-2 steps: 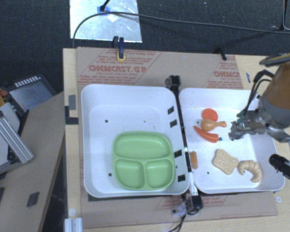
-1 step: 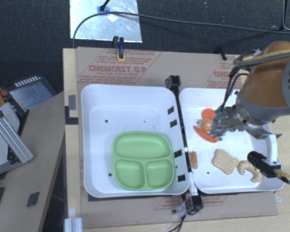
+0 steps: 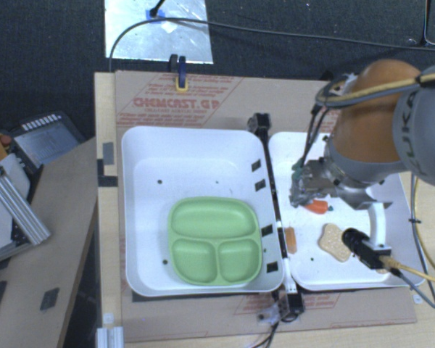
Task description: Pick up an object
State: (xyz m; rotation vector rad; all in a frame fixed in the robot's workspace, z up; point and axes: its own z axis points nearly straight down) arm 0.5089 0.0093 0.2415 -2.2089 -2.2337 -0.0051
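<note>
Gripper (image 3: pixel 305 192) lowered into right bin (image 3: pixel 315 275), just beside orange piece (image 3: pixel 317 207) (finger state cannot be told), green tray (image 3: pixel 214 240) seated in left bin (image 3: pixel 148 194).

small orange object (image 3: pixel 317 207), lying flat in right bin (image 3: pixel 326 278), near its middle

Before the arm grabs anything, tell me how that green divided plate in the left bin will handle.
The green plate looks like stiff moulded plastic, likely light. It lies flat and wide, so it should slide, not tip or roll. Its low rim probably gives the gripper little to pinch.
</note>
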